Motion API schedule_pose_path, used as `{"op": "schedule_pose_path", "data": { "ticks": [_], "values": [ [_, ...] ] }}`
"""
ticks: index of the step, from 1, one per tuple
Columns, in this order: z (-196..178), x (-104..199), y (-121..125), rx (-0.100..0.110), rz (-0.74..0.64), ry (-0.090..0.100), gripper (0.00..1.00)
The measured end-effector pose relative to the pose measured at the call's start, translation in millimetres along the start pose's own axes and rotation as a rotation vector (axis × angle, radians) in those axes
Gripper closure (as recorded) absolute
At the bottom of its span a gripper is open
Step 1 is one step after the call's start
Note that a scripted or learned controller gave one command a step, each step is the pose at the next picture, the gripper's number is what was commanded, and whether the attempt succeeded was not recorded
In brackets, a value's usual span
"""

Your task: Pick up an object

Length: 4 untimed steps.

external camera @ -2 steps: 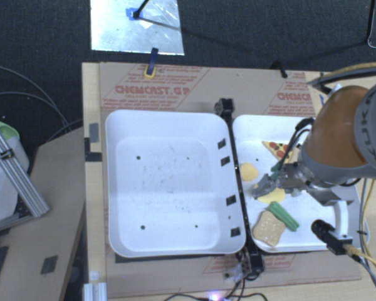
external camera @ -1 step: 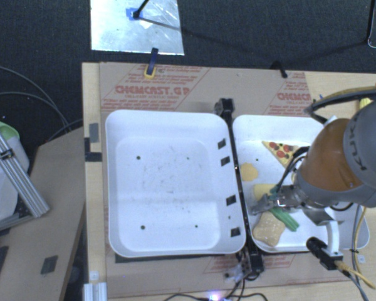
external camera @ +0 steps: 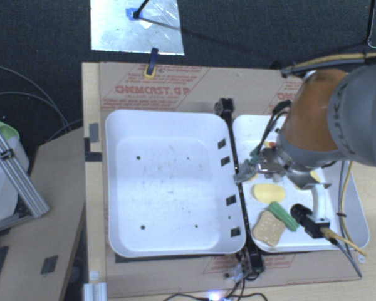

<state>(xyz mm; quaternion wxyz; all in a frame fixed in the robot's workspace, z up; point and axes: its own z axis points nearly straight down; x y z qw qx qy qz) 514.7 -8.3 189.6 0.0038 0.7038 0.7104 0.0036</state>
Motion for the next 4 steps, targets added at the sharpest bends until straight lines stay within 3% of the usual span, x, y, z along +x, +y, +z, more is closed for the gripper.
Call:
{"op": "schedule_pose_path", "data": {
  "ticks": [1, 2, 3, 4],
  "values": [
    [-14, 126, -27, 0.008, -0.005, 0.003, 0.00],
    [109, 162, -28, 0.011, 0.003, 0.003, 0.00],
    [95, 160, -27, 0.010, 0.007, 0.003, 1.00],
    [-138, 232, -6, -0.003, 0.000, 0.007, 1.00]
  ]
}}
